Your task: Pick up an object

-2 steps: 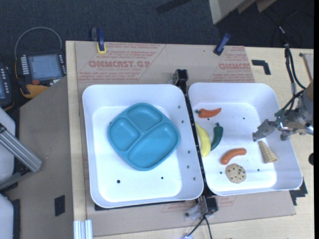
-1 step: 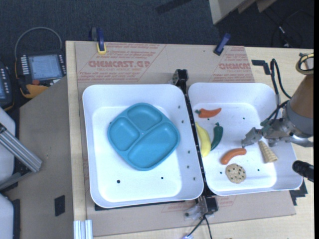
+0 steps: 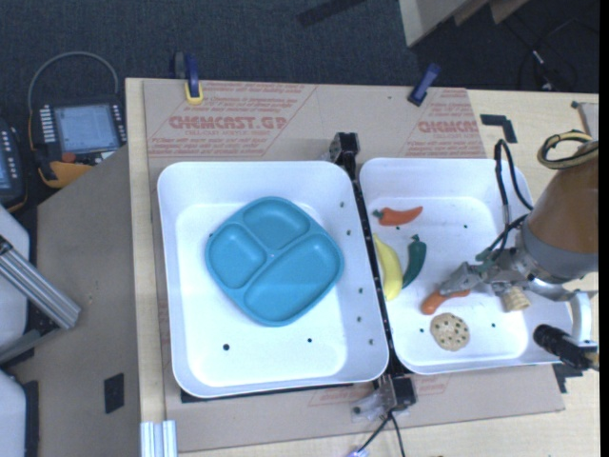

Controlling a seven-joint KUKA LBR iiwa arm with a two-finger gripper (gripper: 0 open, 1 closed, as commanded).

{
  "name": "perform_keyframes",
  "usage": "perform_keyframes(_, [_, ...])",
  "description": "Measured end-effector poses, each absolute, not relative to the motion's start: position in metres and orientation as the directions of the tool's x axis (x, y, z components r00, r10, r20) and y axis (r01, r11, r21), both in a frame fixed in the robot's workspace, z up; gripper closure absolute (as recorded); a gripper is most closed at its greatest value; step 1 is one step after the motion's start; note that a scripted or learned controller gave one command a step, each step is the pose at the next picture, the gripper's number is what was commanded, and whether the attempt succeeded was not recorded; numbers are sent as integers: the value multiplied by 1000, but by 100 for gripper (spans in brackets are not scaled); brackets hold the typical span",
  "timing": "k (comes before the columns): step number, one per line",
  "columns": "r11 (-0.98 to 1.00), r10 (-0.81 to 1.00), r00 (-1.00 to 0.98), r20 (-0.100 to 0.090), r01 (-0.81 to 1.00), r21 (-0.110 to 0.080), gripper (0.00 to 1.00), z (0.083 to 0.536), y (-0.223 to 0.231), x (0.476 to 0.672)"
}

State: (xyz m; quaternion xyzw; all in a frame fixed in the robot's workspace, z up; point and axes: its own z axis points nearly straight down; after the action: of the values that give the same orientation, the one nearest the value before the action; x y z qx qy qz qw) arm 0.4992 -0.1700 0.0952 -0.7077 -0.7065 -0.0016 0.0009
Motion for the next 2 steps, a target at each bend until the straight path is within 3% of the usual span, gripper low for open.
perform_keyframes(1, [0,1000,0,0,1000,11,100,110,-170,502])
perform_keyframes(2, [0,1000,0,-1,1000,1,100,158,-176,495])
